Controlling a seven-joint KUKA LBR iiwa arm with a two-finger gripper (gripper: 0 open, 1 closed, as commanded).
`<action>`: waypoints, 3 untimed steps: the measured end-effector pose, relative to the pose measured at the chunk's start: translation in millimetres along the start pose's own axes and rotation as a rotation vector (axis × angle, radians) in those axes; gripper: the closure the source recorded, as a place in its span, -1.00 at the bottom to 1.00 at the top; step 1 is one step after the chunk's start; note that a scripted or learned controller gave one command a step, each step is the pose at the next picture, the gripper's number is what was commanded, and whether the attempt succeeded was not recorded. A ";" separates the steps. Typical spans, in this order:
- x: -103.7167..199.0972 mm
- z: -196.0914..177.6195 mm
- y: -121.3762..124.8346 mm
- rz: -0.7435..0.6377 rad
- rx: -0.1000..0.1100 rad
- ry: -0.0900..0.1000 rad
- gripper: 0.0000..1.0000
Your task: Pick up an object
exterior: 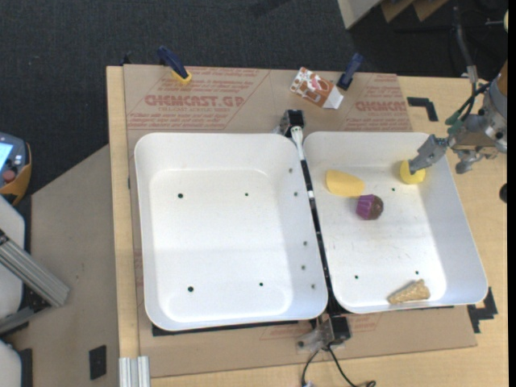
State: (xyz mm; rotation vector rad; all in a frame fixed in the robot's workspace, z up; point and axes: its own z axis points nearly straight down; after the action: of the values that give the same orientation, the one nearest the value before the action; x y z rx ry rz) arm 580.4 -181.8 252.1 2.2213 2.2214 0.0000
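- Two shallow white plastic bins sit side by side on the brown cardboard-covered bench (242, 95); the left bin (161, 216) is first up.
- Over to the right bin (451, 232): a yellow oval lump (344, 184) lies near its upper left, and a small purple round object (369, 207) sits just beside it, lower right.
- Down by the front rim, there's a tan wedge-shaped piece (409, 293).
- Up top right, a small yellow block (414, 172) touches one grey finger.
- The two-finger gripper (446, 158) hangs at the far right, fingers spread apart, nothing clamped between them.
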 end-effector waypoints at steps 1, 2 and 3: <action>7.0 175.5 40.9 -0.003 0.006 0.003 -1.00; -4.2 166.7 71.9 -0.003 -0.005 -0.003 -1.00; -31.6 166.0 86.6 0.001 0.006 0.008 -1.00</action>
State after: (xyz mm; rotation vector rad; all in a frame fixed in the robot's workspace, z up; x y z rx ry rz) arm 667.0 -213.5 86.1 2.2289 2.2278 0.0030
